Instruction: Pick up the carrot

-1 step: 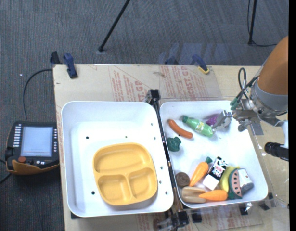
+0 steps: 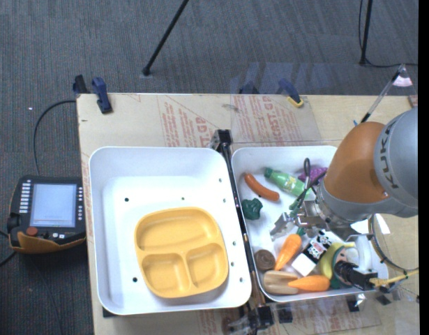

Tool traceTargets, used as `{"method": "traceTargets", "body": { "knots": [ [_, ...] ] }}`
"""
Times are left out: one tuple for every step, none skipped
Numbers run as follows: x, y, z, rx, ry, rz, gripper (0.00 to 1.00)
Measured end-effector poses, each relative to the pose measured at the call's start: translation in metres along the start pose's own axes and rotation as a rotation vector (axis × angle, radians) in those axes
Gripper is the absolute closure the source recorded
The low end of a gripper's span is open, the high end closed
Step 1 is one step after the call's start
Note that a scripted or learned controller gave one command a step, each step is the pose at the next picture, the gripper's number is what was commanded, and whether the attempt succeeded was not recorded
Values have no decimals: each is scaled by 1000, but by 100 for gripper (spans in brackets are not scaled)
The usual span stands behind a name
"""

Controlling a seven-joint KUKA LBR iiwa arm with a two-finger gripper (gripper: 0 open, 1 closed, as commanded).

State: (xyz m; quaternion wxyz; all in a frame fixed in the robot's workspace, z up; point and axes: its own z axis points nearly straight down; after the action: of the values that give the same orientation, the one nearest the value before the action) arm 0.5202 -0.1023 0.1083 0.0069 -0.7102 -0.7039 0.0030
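Note:
The carrot (image 2: 288, 250) is orange and tapered, lying at a slant in the front half of the right bin (image 2: 284, 152), its thick end pointing up and right. My gripper (image 2: 292, 223) hangs from the orange-banded wrist (image 2: 357, 173) just above that thick end, close to it. Nothing shows as held. A second orange, carrot-like piece (image 2: 310, 283) lies flat near the bin's front wall.
Around the carrot lie a reddish sausage (image 2: 261, 187), a green bottle (image 2: 284, 181), dark broccoli (image 2: 252, 207), a brown disc (image 2: 265, 259), a tan bread piece (image 2: 279, 282), a banana (image 2: 332, 258) and a small black-and-white box (image 2: 313, 248). A yellow divided plate (image 2: 181, 251) sits in the left bin (image 2: 109, 180).

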Motion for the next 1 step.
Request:
{"method": "traceTargets", "body": {
  "knots": [
    [-4,2,-13,-6,-1,15,100]
  ]
}}
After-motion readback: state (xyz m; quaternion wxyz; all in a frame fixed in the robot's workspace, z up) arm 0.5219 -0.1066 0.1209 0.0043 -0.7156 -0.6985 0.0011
